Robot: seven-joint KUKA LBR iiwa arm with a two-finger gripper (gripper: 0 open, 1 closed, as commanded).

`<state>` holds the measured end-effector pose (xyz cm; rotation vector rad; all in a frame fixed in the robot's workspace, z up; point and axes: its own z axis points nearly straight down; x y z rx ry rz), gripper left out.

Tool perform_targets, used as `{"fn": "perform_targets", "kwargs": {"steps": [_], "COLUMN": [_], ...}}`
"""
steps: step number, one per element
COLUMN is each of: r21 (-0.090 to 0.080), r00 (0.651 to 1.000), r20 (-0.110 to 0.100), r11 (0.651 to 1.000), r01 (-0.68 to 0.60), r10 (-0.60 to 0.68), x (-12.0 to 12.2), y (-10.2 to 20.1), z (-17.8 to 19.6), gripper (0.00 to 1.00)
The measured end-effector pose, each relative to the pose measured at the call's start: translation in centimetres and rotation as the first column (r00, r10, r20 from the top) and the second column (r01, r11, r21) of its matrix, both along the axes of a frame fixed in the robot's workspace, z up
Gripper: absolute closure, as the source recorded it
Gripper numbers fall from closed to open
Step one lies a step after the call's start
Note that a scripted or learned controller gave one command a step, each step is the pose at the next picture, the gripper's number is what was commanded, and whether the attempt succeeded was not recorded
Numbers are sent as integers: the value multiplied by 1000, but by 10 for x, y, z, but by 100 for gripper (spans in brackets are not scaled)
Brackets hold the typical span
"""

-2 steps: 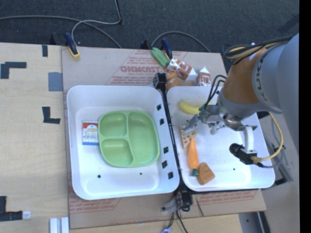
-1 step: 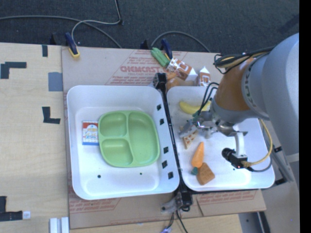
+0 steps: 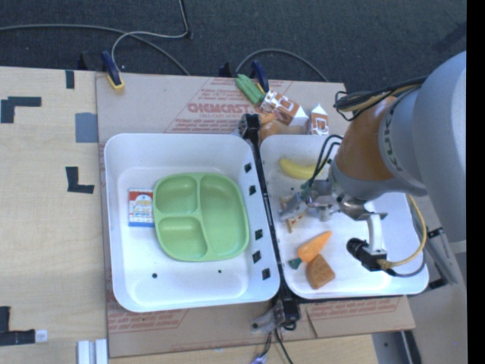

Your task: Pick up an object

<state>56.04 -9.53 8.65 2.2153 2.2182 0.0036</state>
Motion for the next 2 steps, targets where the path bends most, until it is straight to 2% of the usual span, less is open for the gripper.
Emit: {"fn": "perform_targets", "kwargs": {"steps": [1,2], "r21": [-1,4], "r00": [1000,1000], "r20": [-1,-5], "r11": [1000,1000], "r01": [0,-3], "r10": [0,3], "x": [0,20], "y": [0,84], "z": [9,99], "gripper": [100,100]}}
